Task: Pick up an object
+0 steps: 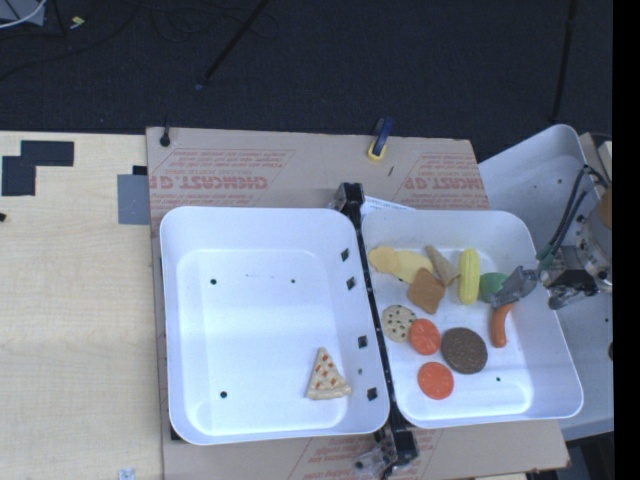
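Gripper point(519, 286) is sitting low over the right bin point(548, 393), close to that bin's right wall, with the arm's wrist hardware trailing off beyond the same wall. Its grey fingers are pointing toward the bin's middle; whether they are spread or closed cannot be told, and nothing is visibly sitting between them. Green piece point(490, 286) is lying directly against the fingertips on their inner side, partly covered by them. Orange sausage point(499, 325) is resting just below the gripper, nearer the bin's front wall, standing roughly on end in the view. Yellow corn cob point(468, 275) is lying beside the green piece, further toward the bin's centre. Brown toast square point(426, 291) and a tan wedge point(439, 263) are sitting next to the cob, with a pale yellow banana-like item point(396, 262) reaching toward the bin's left wall. Spotted cookie point(397, 321) is lying near that left wall, touching a red disc point(424, 336). Dark brown patty point(464, 350) is sitting at the bin's centre front, and a second red disc point(435, 380) is lying just beside it, closest to the front wall. Left bin point(185, 268), adjoining the right bin's left wall, is holding a pizza slice point(326, 376) near the shared divider
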`<state>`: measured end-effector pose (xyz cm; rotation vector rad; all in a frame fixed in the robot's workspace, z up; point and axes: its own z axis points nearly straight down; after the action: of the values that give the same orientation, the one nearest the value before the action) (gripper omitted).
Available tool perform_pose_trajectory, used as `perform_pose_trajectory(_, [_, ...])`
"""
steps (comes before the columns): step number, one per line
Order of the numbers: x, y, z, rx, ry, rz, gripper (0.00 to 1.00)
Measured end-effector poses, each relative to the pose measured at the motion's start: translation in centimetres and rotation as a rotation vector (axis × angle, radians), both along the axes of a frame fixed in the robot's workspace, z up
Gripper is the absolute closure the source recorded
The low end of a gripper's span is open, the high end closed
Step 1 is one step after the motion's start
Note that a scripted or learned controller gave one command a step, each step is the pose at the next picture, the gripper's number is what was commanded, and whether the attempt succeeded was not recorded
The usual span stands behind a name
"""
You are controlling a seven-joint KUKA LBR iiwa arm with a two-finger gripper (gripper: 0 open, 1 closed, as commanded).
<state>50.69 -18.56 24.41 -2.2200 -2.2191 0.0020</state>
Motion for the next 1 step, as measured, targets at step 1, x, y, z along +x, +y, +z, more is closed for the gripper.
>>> perform_pose_trajectory(1, [-3.2, -0.22, -16.17, 0.003, 0.001, -0.001, 0.0])
